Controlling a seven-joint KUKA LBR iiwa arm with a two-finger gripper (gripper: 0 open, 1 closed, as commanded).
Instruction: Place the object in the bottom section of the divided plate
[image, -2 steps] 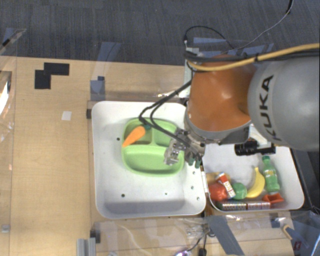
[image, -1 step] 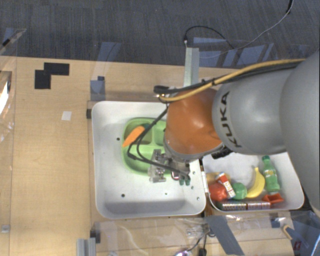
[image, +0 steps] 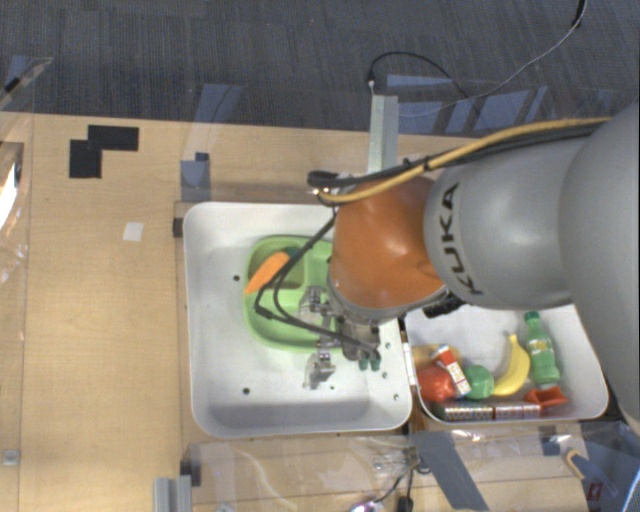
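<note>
From the fixed camera above the bench, we see the arm (image: 500, 230) reaching in from the right, its orange band covering much of the left bin (image: 215, 390). In that bin lies the green divided plate (image: 268, 315), partly hidden under the wrist. An orange carrot-like object (image: 266, 271) rests tilted across the plate's upper left part, on or near a divider ridge; which compartment it occupies we cannot tell for certain. The gripper (image: 322, 368) hangs just past the plate's lower right edge, over bare bin floor. Whether its jaws are apart or together we cannot tell, and we see nothing between them.

The right bin (image: 590, 395) holds toy groceries: a banana (image: 514, 366), a green bottle (image: 540, 350), a red tomato-like piece (image: 436, 384) and others.

We judge the object is not yet in the bottom section. To do this step well, we would centre over the carrot, align the grip across its narrow width, descend squarely, then release low over the section nearest the camera so it does not roll onto a ridge.
</note>
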